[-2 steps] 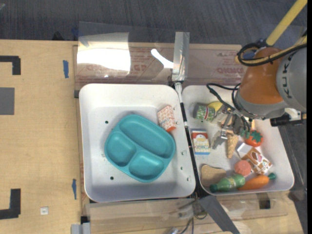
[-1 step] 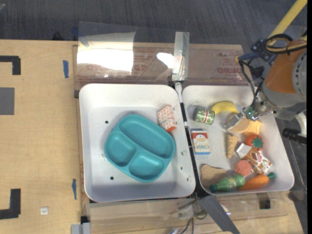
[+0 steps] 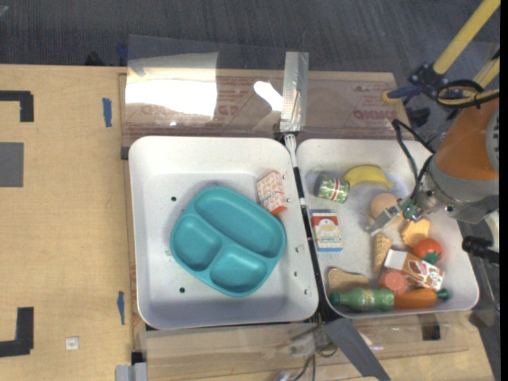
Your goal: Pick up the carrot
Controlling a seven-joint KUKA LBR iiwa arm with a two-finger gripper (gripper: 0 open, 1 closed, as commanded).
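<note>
We see the carrot [image 3: 415,298] hemmed in by the green bottle [image 3: 363,298] and a carton [image 3: 423,274], with the bin wall [image 3: 468,296] just beside.

Two bins sit side by side on the worktop [image 3: 63,236]. In the left bin [image 3: 151,173] a divided tray [image 3: 228,240] lies at the centre, with a small carton [image 3: 271,191] just behind its right corner. The right bin [image 3: 468,292] holds a can [image 3: 331,188] and banana [image 3: 367,175] at the back, a box [image 3: 326,231] at left, and a bottle [image 3: 363,298] and the carrot [image 3: 417,298] end to end along the front.
</note>
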